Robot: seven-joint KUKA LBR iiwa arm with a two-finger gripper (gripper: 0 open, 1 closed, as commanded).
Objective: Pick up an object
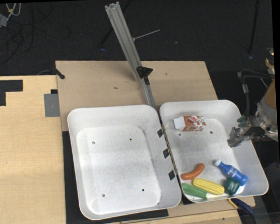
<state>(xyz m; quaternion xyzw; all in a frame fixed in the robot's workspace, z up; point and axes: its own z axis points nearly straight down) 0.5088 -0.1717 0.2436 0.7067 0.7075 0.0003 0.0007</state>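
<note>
Camera view: gripper (pixel 236 138), finger state impossible to tell, over right bin's (pixel 224 105) edge; blue bottle (pixel 231 171) just below.

You see two white bins, the left bin (pixel 117 162) speckled with faint dark dots, the right bin (pixel 198 146) plain. At its 12 o'clock lies a red-and-white carton (pixel 190 123). Toward 6 o'clock you find an orange sausage (pixel 192 171), a yellow corn cob (pixel 209 186) with green husk, and a blue bottle (pixel 230 171). The tabletop (pixel 25 152) is pale tan wood.
</note>
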